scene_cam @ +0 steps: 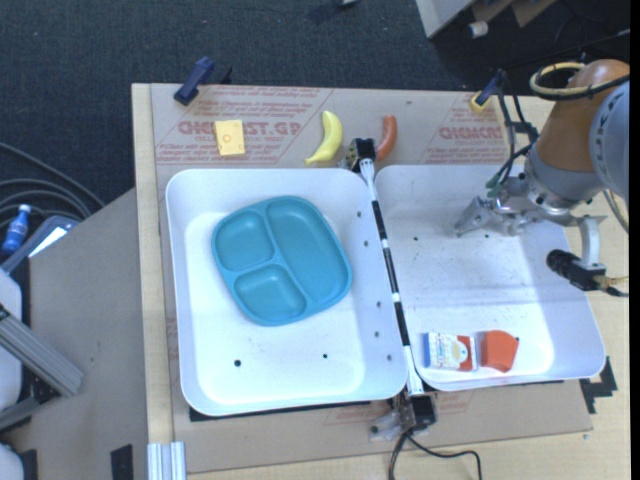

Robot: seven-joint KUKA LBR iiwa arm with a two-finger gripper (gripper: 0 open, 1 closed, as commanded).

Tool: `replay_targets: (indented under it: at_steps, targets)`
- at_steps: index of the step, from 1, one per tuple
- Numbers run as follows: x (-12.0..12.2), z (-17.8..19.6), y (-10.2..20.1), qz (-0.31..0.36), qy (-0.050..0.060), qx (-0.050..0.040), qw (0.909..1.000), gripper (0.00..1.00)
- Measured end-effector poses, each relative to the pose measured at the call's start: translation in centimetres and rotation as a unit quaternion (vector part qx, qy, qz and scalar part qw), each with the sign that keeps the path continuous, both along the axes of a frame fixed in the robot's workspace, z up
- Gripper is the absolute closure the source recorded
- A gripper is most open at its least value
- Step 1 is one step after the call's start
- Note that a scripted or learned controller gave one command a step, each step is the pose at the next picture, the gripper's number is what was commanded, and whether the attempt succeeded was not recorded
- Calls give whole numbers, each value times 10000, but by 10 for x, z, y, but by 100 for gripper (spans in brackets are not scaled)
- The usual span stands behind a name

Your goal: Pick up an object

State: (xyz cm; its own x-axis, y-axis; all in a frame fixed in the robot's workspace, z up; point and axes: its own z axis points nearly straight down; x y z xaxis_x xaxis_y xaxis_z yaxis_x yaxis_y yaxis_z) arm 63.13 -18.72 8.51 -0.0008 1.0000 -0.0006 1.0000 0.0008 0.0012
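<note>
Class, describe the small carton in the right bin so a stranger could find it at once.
Start at the right bin and follow its near edge. The small carton lies there on its side, white with an orange end, well away from the pincer.

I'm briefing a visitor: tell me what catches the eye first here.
The blue divided plate dominates the left bin. In the right bin, a small red-and-white carton lies near the front wall, while the end effector hovers over the bin's back part. A yellow banana lies on the board behind the bins.
</note>
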Motion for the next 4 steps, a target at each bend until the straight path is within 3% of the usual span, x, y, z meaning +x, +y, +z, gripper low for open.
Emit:
replay_targets:
  at_steps: [1, 2, 3, 4]
  targets:
    - [1, 10, 0, 8, -10, -7, 10000, 100]
    - [1, 10, 0, 8, -7, -7, 10000, 0]
    - [1, 21, 0, 13, -22, -15, 10000, 100]
    - [1, 20, 1, 12, -20, -14, 10000, 0]
